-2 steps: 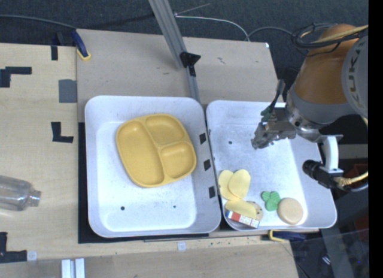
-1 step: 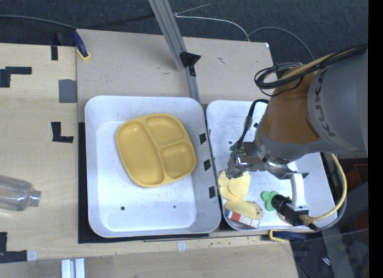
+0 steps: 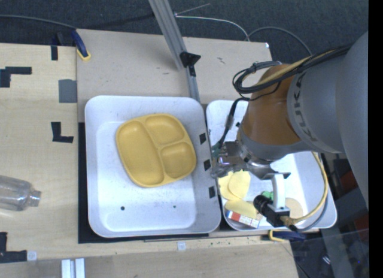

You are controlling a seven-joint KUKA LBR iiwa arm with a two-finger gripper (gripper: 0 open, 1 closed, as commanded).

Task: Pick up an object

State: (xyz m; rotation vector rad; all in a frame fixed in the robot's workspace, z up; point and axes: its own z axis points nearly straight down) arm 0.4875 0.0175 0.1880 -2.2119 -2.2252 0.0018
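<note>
The gripper (image 3: 230,164) hangs over the right bin (image 3: 311,220), its opening impossible to judge. A white-and-red labelled box (image 3: 243,216) lies below, its print unreadable. A yellow divided plate (image 3: 156,148) sits in the left bin (image 3: 102,199).

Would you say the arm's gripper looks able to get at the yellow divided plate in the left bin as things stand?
Probably yes. The yellow divided plate lies flat and uncovered in the left bin, nothing on it. The gripper is low in the right bin, so it would need to lift over the rims between them.

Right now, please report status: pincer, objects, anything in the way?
Pincer low in right bin, over pale yellow piece. Grasp not confirmed. Yellow divided plate alone in left bin. Arm hides much.
</note>
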